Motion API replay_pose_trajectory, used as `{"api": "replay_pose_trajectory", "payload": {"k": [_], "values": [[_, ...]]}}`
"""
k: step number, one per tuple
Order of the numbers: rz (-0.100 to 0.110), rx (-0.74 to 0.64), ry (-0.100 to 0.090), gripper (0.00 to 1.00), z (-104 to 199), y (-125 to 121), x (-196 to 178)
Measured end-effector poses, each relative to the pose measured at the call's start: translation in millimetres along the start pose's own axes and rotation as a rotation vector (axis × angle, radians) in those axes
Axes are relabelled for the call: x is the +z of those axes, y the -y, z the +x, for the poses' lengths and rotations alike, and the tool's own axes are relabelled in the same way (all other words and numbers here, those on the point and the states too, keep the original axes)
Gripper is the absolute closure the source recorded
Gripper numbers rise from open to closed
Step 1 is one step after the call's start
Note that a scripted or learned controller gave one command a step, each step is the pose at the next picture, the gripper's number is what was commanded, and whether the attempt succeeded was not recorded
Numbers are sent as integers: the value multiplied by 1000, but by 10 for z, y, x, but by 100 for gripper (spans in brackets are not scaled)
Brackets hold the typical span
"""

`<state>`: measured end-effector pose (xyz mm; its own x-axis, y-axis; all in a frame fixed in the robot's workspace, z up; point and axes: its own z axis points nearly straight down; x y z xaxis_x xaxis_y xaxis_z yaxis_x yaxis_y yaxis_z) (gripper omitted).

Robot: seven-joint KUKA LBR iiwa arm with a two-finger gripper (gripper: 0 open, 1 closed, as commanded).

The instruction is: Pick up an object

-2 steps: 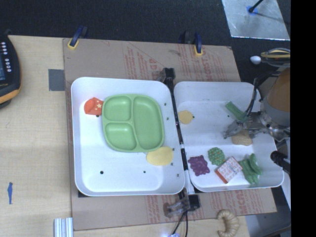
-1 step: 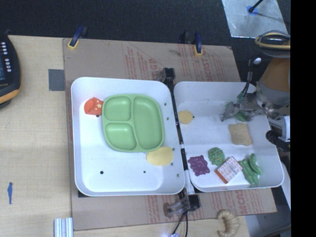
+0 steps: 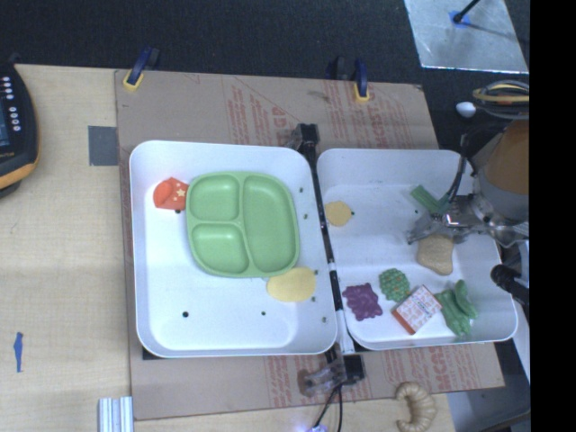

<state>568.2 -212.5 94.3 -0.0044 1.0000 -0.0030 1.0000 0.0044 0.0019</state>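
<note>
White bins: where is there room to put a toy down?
Left bin: bare floor below the green plate, toward the front edge. Right bin: bare middle between the yellow disc and the claw. Crowded: right bin's front, with purple grapes, red box.

Grey arm (image 3: 504,201), orange band, metallic silver pincer (image 3: 438,228).

We are looking at a pale wooden bench (image 3: 63,268) carrying a brown cardboard sheet (image 3: 270,106). Dark carpet (image 3: 225,16) is filling the top of the frame.

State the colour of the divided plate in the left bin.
The divided plate is light green, seen clearly in the camera view from above.
</note>
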Motion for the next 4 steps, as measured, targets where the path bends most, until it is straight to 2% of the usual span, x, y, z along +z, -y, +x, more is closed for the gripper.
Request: {"api": "replay_pose_trajectory", "payload": {"k": [1, 2, 3, 4], "values": [[9, 2, -4, 0, 5, 624, 24], [6, -1, -2, 100, -5, 597, -84], [6, -2, -2, 0, -4, 596, -81], [-2, -6, -3, 0, 307, -278, 21]]}}
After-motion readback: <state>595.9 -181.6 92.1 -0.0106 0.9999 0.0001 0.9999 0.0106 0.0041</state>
